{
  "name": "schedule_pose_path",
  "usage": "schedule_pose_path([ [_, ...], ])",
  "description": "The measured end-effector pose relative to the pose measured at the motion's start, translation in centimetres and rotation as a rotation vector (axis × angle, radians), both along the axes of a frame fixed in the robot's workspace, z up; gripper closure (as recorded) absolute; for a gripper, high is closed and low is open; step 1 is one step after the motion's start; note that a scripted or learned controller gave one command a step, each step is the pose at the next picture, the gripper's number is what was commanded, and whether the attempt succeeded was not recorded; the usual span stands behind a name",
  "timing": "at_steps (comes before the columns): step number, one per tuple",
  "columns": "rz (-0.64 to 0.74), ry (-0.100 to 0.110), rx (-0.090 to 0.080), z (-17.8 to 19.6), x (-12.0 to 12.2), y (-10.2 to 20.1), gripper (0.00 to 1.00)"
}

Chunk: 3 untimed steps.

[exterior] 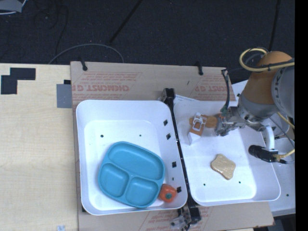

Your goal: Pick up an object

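A: Camera view, nearest first: tomato [167,193] in the left bin's [120,112] front corner, touching the blue tray [130,173].

B: Right bin [250,186]?

A: Tan cookie [224,166] lying flat, mid-bin. Beyond it, a brown-and-white box [199,124] near the divider.

B: End effector [222,127]?

A: Low in the right bin, just beside the box. Grip state: cannot tell. Arm [264,88] comes from the right. Cardboard [139,83] on the surface behind.

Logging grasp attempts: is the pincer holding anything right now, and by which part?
Cannot be told. The pincer sits low in the right bin, right beside the small brown-and-white item, but no object is visibly between its tips.
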State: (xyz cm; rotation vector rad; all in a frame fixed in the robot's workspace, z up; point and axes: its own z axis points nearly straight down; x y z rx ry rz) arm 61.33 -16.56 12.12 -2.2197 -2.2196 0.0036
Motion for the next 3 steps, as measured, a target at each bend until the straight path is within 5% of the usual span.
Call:
schedule_pose_path([
  [3,0.002,-0.006,-0.001,15.8,-0.1,-1.0,1.0],
])
